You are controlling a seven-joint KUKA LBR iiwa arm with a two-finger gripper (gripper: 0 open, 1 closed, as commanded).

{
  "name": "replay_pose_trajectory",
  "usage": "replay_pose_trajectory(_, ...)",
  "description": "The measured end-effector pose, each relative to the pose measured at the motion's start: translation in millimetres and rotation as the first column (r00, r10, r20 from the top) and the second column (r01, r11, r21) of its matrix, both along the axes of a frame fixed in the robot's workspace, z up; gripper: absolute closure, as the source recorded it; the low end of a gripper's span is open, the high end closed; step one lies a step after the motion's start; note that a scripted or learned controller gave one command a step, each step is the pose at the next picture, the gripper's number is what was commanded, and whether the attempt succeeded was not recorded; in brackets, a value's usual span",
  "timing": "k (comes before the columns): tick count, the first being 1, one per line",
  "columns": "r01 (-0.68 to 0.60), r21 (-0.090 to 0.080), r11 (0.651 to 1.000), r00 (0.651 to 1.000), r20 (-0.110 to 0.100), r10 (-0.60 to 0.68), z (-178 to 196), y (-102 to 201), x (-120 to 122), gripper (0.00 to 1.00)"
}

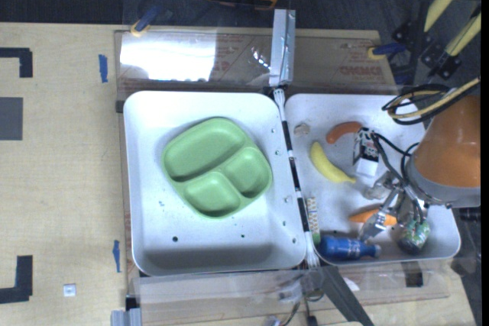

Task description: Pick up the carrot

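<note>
The carrot [370, 217] is a small orange piece lying low in the right bin [439, 250], just above a blue bottle. My gripper [391, 202] hangs over the carrot's right end, at the tip of the grey arm with the orange band [458, 153] that reaches in from the right. Wires and metal parts crowd the gripper's tip, and it hides part of the carrot. I cannot make out whether it touches the carrot.
The right bin also holds a yellow banana [328, 163], a curved orange-red piece [345, 131], a blue bottle [345, 246] and a dark green object [413, 237]. A green divided plate [217, 165] lies in the left bin [145, 187].
</note>
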State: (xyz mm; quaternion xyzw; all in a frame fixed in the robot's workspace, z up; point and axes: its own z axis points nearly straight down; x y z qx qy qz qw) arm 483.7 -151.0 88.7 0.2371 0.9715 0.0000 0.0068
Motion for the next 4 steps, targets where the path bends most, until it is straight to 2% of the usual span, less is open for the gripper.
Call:
replay_pose_trajectory(1, 0.002, 0.002, 1.000, 1.000, 0.003, -0.002, 10, 0, 1, 1.00)
replay_pose_trajectory(2, -0.269, 0.002, 0.963, 0.963, -0.004, 0.269, -1, -8, -1, 1.00)
replay_pose_trajectory(3, -0.119, 0.003, 0.993, 0.993, -0.008, 0.119, 113, 8, 41, 1.00)
replay_pose_trajectory(4, 0.166, 0.004, 0.986, 0.986, -0.007, -0.166, 116, 40, 93, 1.00)
